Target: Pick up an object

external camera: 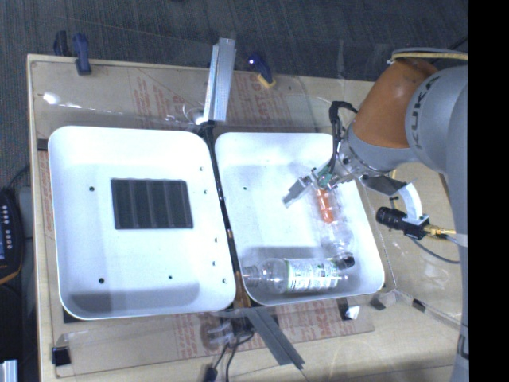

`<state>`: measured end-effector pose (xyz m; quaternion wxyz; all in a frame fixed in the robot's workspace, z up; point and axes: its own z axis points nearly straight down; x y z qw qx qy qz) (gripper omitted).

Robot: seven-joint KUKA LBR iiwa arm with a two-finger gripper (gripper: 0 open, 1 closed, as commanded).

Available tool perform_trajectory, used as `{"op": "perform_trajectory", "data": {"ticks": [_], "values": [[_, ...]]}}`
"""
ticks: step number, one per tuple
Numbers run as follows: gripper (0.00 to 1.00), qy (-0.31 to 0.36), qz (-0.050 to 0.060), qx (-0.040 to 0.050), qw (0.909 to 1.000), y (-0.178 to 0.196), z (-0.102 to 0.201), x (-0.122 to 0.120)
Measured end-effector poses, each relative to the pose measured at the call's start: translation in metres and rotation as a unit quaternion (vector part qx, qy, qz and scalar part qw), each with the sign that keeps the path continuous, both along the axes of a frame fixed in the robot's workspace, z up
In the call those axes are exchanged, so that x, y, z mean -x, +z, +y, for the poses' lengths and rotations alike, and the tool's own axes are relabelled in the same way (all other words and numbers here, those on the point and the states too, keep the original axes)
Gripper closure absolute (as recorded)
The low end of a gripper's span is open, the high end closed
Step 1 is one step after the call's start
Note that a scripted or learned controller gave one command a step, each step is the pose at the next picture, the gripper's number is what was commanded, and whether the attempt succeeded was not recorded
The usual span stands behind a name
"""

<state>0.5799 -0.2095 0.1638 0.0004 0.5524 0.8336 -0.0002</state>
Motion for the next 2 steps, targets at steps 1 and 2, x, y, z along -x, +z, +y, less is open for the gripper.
{"op": "perform_trajectory", "data": {"ticks": [1,2], "values": [[0.00,0.014,0.000,0.0000,0.9999,0.025,-0.001,-0.003],[0.00,0.031,-0.001,0.0003,0.9995,0.012,-0.001,-0.016]]}}
